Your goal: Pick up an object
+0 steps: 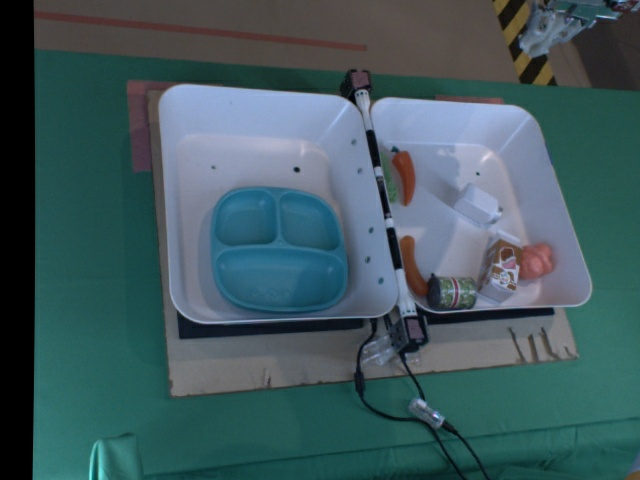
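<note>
The gripper [570,8] sits high at the far right corner, well away from both bins; I cannot tell its state. Nothing is picked yet, so this looks like the approach step. In the right bin [530,138] lie 2 carrots [404,175], a can [452,292], a small carton [502,269]. Next: descend over 1 item.

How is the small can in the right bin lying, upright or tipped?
Tipped. The can lies on its side near the right bin's front wall, its dark end facing left.
</note>
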Robot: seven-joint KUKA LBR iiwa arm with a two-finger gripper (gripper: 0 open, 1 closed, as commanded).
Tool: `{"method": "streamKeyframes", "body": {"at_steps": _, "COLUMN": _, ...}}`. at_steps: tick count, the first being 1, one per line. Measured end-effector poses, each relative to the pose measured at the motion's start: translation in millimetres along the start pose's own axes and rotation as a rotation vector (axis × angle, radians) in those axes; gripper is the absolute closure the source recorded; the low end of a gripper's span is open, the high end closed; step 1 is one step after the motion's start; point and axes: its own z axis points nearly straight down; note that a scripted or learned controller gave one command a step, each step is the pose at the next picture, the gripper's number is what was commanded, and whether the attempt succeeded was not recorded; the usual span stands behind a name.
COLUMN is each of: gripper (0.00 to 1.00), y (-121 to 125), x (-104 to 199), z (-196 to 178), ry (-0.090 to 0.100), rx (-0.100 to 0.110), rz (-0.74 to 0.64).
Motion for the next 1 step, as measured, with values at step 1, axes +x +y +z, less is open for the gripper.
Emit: {"method": "streamKeyframes", "body": {"at_steps": 1, "gripper": 0.00, "y": -0.1, "x": -0.4, "z": 0.1, "ry": 0.000, "rx": 0.001, "rz": 0.001}}
